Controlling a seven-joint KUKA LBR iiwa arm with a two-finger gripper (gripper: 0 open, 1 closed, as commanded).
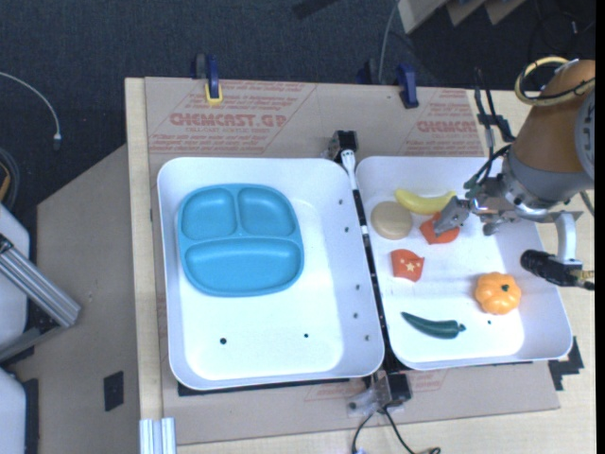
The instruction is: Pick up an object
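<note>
white right bin holds 5 toy foods, left bin 1 blue plate; jaws' state: cannot tell.

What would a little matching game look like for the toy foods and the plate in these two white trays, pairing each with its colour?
Things:
1. divided plate
2. banana
3. pumpkin
4. pepper

Colours:
A. orange
B. dark green
C. blue
D. yellow

Pairs: 1-C, 2-D, 3-A, 4-B.

The plate lies in the left bin; the other three lie in the right bin.
</note>
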